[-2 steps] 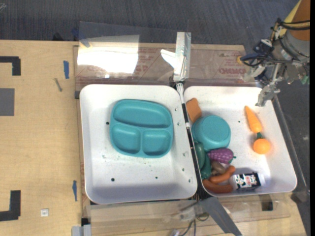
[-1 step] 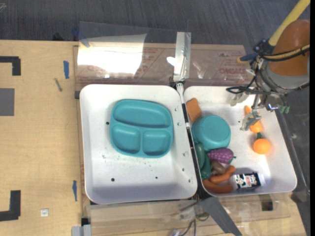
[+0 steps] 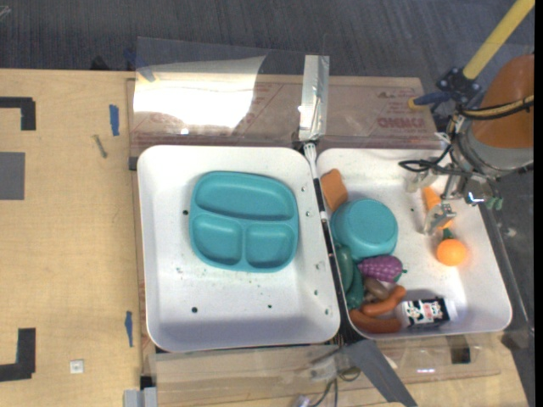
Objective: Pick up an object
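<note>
The gripper [image 3: 443, 203] hangs low near the right bin's [image 3: 496, 308] far right edge; I cannot tell its grip. The orange ball [image 3: 452, 252] lies just beside it, not lifted.

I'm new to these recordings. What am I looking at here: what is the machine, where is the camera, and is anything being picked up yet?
One camera looks down at a slant on a bench with two white bins side by side. The arm, grey with an orange band, reaches in from the right; a program drives it to pick up an object. Its gripper hangs over the right bin, just above an orange ball. A small orange piece shows beside it, but I cannot tell whether anything is gripped.

The left bin holds a teal divided tray. The right bin holds a teal bowl, purple grapes, a small bottle lying on its side, and a few other toy foods crowded along its left and lower sides.
</note>
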Robot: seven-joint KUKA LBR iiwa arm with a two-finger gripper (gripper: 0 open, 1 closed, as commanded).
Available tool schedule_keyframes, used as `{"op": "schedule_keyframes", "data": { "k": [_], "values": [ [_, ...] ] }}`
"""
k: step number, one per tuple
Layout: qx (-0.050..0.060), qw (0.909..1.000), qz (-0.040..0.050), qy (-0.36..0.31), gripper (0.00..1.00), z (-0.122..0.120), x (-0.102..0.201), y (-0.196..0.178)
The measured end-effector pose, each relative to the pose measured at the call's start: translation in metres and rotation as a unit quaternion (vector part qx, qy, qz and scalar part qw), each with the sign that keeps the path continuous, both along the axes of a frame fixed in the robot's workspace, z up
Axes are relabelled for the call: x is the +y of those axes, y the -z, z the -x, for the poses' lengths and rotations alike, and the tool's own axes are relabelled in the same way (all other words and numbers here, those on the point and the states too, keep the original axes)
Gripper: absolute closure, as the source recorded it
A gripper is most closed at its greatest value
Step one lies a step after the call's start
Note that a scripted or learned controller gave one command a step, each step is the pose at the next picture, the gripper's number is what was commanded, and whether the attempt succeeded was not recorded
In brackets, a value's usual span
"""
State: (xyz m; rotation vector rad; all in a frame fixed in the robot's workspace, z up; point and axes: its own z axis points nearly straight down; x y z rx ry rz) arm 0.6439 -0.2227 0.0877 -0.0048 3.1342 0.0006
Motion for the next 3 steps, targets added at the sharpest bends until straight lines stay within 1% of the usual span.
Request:
{"op": "schedule_keyframes", "data": {
  "k": [1,2,3],
  "values": [
    [-0.006,1.0,0.0015,0.0,1.0,-0.003,0.0,-0.015],
    [-0.005,1.0,0.0012,0.0,0.0,-0.003,0.0,-0.014],
    [0.001,0.9999,-0.0003,0.014,0.0,0.013,0.001,0.001]
  ]
}}
